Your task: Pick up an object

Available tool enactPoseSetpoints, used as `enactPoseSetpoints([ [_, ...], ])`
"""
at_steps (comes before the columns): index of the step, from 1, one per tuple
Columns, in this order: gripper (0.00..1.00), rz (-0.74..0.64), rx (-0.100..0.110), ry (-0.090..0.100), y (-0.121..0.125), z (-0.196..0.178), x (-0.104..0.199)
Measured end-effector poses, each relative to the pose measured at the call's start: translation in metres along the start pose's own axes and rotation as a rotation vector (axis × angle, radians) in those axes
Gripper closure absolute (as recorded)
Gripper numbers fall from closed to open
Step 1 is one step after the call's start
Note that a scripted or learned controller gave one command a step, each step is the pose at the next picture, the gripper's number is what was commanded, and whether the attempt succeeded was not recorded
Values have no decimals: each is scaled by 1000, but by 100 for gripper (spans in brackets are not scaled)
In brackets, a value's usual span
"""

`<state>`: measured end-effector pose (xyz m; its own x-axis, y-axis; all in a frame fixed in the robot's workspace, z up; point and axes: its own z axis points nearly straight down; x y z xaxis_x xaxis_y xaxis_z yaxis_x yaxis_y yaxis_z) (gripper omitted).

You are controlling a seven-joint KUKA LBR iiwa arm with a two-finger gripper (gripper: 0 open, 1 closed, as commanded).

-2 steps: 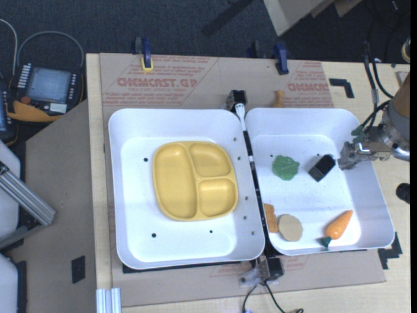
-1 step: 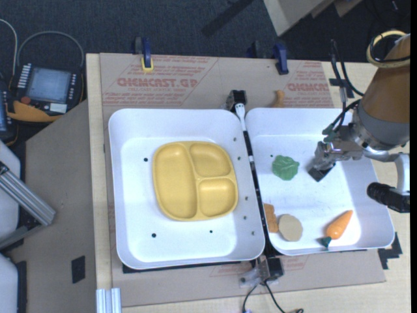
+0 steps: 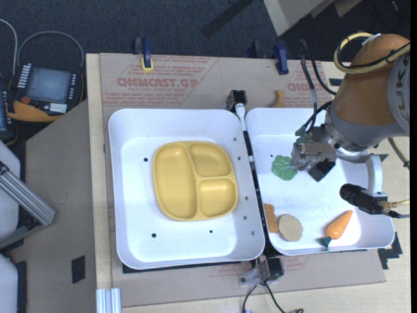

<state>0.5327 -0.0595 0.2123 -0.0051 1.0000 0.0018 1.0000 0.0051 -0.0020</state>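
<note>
While pincer [image 3: 301, 158] touches green toy [image 3: 283, 167], grip unclear | carrot [image 3: 339, 225], cookie [image 3: 290, 227] apart

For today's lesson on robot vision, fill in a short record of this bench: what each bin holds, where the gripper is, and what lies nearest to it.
left bin: yellow divided plate, three compartments
right bin: green leafy toy, carrot, round tan piece, small orange piece
gripper: over the right bin, beside the green leafy toy
nearest thing to gripper: green leafy toy, to its left in the camera view
carrot position: near the bin's front right corner
held: nothing seen between the fingers
</note>
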Motion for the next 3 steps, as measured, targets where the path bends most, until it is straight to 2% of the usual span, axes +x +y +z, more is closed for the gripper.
enactPoseSetpoints([
  [2, 100, 0, 1, 0, -1, 12, 103],
  [3, 100, 0, -3, -1, -3, 2, 146],
])
